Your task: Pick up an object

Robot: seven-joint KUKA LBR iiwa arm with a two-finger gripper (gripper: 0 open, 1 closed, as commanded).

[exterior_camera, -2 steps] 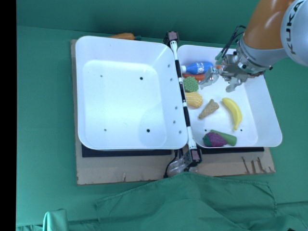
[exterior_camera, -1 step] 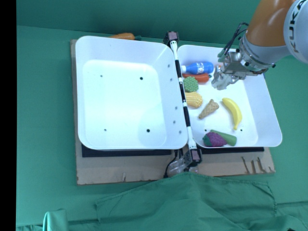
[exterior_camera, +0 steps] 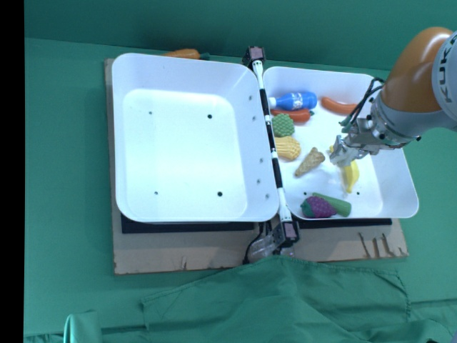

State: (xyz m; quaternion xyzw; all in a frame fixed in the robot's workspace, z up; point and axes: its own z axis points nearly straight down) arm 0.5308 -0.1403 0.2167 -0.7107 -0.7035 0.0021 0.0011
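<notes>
The grey arm's gripper (exterior_camera: 345, 156) hangs low in the right white plastic bin (exterior_camera: 400, 191) — directly over a yellow plastic banana (exterior_camera: 350, 175). Whether its fingers are spread or pinching, I cannot tell. A tan ice-cream cone toy (exterior_camera: 310, 162) lies just beside it.

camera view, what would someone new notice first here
The grey arm with its orange band reaching in from the right, its gripper low over a yellow banana in the right bin. That bin holds a bright cluster of toy foods, among them a blue bottle and purple grapes, beside the bare white left bin.
</notes>
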